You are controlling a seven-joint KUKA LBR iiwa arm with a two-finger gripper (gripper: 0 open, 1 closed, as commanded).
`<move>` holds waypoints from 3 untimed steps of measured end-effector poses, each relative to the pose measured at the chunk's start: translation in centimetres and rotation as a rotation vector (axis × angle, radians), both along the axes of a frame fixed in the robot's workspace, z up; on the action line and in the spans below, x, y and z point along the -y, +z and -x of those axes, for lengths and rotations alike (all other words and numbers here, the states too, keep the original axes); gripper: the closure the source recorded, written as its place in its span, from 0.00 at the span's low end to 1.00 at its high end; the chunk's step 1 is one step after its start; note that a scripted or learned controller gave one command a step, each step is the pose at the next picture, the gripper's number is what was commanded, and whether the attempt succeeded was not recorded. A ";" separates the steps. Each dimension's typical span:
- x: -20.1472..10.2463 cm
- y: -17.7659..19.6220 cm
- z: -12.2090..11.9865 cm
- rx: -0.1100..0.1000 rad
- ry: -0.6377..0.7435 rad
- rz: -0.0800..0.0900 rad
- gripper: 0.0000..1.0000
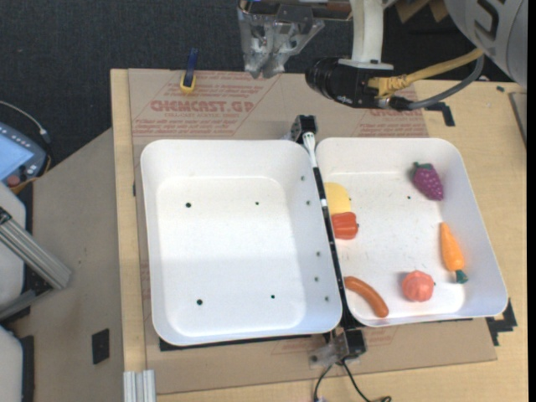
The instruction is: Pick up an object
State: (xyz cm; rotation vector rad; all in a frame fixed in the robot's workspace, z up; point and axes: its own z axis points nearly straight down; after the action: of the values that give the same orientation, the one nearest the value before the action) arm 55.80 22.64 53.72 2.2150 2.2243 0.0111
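Observation:
The right bin (469, 182) holds several toy foods. A purple grape bunch (427, 180) lies at its far right. A yellow piece (337, 196) and a red pepper (344, 224) sit against its left wall. An orange carrot (452, 251) lies along the right side, a pink-red strawberry (418, 286) near the front, and a red-orange sausage (367, 296) at the front left. My gripper (270, 57) hangs high at the top of the view, beyond the bins' far edge, its translucent fingers pointing down with nothing seen between them.
The left bin (167, 224) sits beside the right one on a brown cardboard sheet (209, 103). A small yellow and blue clamp (189, 75) stands at the cardboard's far edge. Black hose and yellow cable (368, 82) hang near the far right.

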 end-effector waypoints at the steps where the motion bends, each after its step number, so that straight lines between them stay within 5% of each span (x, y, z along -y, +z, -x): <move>1: 0.2 -4.2 4.8 -0.014 -0.001 0.005 1.00; 2: 1.3 -8.5 7.7 -0.015 -0.005 0.006 1.00; 3: 6.3 -5.1 6.2 -0.001 -0.010 0.003 1.00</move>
State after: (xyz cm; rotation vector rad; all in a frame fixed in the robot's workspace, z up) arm 49.64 16.33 48.59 2.2254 2.2118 0.0071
